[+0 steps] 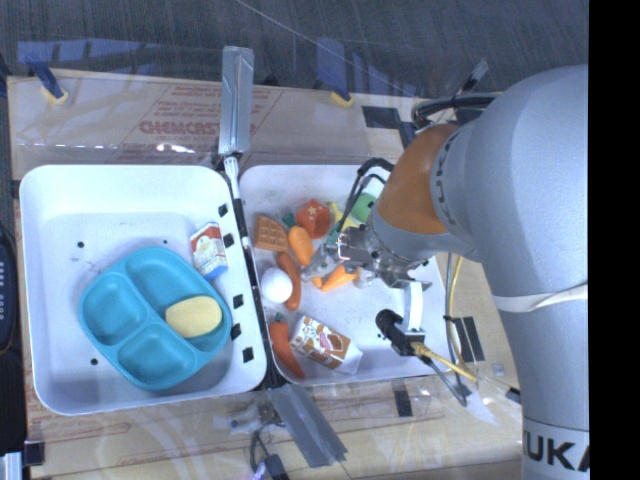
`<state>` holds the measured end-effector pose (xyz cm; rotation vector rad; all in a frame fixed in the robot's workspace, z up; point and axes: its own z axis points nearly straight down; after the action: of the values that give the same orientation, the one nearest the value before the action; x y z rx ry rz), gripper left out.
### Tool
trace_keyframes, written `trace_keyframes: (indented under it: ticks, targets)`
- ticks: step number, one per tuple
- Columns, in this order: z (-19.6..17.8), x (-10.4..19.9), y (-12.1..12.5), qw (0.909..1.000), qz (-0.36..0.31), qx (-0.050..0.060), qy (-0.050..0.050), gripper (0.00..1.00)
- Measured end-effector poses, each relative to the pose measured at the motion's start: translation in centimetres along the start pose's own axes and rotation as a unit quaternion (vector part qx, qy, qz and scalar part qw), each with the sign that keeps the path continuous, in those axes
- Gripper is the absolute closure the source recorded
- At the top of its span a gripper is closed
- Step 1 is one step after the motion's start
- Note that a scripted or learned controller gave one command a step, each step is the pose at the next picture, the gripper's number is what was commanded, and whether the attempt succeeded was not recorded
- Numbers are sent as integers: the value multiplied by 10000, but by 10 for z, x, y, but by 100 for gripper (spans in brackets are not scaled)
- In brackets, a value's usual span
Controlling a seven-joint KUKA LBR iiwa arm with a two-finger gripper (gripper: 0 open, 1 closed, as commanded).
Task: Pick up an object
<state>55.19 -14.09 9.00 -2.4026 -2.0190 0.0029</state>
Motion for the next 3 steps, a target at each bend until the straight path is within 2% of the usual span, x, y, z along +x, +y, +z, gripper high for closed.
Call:
trace_keyframes:
  ticks: [1,2,3]
  targets:
    - [-95,21,23,9955,-952,-11,-2,0]
    - [1,51,38,9936,-1127,4,-4,0]
    - [1,38,81,9965,-833,10,-4,0]
